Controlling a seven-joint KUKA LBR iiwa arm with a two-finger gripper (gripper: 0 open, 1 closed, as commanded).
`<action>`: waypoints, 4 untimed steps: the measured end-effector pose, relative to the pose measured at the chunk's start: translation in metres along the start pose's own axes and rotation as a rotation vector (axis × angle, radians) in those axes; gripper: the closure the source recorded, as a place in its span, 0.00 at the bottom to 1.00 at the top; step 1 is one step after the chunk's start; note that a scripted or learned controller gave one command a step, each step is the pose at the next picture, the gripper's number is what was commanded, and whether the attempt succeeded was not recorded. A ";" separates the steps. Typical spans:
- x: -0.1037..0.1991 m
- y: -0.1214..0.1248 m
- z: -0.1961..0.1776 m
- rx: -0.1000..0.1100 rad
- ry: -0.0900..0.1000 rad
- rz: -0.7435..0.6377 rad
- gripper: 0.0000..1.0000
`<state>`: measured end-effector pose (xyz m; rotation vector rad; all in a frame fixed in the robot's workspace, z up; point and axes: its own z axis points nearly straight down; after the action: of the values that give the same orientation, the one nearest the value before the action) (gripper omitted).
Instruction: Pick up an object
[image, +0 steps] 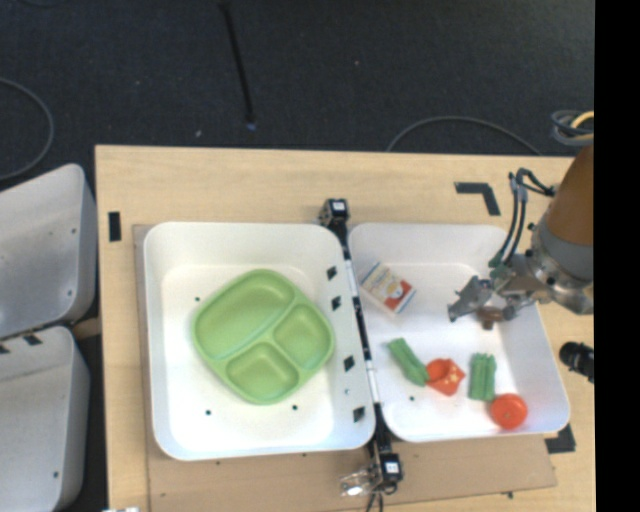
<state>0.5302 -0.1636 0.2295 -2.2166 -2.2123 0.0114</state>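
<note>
Task barely begun: the pincer (478, 308) hangs over the right bin (440, 250), nothing seen between its fingers. Candidate objects lie loose in that bin: box (387, 288), green piece (407, 361), red piece (446, 375), green block (482, 377), tomato (509, 411). Whether the pincer is released or clenched cannot be told; it appears blurred. A green tray (262, 335) occupies the left bin.
</note>
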 end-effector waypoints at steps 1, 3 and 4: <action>0.000 0.003 -0.007 -0.012 -0.002 -0.003 0.00; -0.007 -0.004 0.104 -0.008 -0.002 0.000 0.00; -0.008 -0.004 0.130 -0.010 -0.003 0.003 0.00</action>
<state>0.5249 -0.1718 0.0992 -2.2267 -2.2150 0.0031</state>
